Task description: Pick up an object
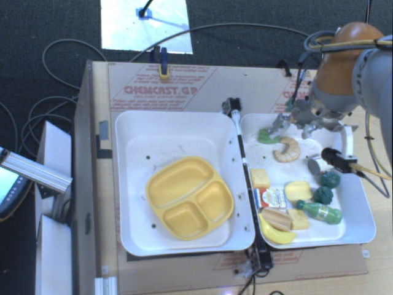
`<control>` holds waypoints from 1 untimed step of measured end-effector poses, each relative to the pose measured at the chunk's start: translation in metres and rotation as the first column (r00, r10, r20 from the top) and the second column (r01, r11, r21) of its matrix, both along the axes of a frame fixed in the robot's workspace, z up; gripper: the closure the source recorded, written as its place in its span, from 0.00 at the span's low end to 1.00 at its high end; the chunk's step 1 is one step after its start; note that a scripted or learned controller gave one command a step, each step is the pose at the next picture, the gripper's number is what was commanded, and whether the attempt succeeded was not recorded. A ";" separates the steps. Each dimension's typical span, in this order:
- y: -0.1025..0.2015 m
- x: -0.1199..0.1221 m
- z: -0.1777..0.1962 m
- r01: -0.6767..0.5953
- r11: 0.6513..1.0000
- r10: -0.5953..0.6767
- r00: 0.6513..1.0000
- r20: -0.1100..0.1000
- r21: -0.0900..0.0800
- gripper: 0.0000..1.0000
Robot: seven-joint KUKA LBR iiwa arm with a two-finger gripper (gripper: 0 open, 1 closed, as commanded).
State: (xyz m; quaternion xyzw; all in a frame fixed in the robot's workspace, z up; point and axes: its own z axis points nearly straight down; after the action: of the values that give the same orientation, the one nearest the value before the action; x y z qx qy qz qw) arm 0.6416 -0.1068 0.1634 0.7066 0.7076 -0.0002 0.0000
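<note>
My gripper (293, 129) hovers at the back of the right bin (362, 226), open, its fingers spread with nothing between them. Just in front of it lies a tan croissant (287, 150). A green leafy piece (267, 136) sits by the left fingertip. Further forward in the same bin lie a yellow cheese block (260, 178), a small red-and-white carton (274, 197), a pale yellow fruit (298, 191), two dark green broccoli pieces (330, 179), a green bottle (320, 212), a bread roll (276, 218) and a banana (277, 234).
The left bin (141, 134) holds a yellow divided tray (189, 196). A black divider strip (244, 165) runs between the bins. The arm (350, 60) comes in from the upper right. Cables lie on the dark floor at left.
</note>
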 end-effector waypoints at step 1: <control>0.021 -0.012 -0.080 -0.001 1.000 0.001 1.000 0.000 0.000 0.00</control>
State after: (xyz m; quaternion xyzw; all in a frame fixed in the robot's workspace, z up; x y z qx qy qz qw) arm 0.6296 -0.0855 0.0837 0.7062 0.7081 0.0000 -0.0001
